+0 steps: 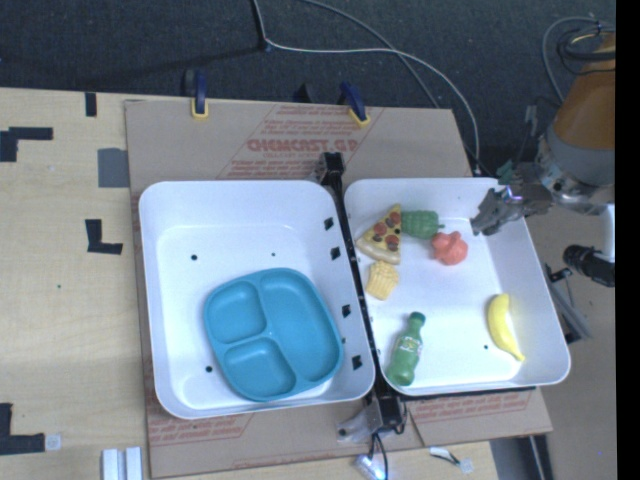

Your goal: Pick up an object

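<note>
Two shallow white bins side by side on a cardboard sheet (pixel 300 143); left bin (pixel 170 228) holding a blue divided plate (pixel 270 333); right bin (pixel 540 363) holding a pizza slice (pixel 383 236), green pepper (pixel 420 222), pinkish-red toy (pixel 450 249), corn piece (pixel 381 280), green bottle (pixel 405 350) and banana (pixel 504 326); gripper (pixel 490 213) poised over the right bin's far right corner, near the red toy, gripping nothing visible; finger opening impossible to tell.
</note>
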You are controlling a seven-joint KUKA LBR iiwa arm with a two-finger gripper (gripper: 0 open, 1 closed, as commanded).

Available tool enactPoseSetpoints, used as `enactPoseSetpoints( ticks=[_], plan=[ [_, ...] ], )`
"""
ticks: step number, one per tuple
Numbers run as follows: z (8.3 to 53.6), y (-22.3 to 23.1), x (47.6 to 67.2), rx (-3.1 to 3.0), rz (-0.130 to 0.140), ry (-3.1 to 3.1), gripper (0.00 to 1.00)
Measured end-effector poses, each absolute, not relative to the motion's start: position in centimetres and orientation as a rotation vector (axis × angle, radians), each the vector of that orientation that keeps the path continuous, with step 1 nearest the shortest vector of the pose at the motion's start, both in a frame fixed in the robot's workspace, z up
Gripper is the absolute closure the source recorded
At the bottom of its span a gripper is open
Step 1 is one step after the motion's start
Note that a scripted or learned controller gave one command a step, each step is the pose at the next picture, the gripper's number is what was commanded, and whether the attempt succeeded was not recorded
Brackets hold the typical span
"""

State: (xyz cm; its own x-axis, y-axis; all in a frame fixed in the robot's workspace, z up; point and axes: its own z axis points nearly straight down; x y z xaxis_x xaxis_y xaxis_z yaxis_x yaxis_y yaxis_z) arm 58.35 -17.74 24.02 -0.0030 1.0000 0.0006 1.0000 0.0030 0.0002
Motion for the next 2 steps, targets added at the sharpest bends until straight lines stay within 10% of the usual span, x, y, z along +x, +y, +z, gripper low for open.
enactPoseSetpoints(
  ticks=[2],
  plan=[
    [21.8,-7.5,56.1,-2.216,0.0,-2.225,1.0]
  ],
)
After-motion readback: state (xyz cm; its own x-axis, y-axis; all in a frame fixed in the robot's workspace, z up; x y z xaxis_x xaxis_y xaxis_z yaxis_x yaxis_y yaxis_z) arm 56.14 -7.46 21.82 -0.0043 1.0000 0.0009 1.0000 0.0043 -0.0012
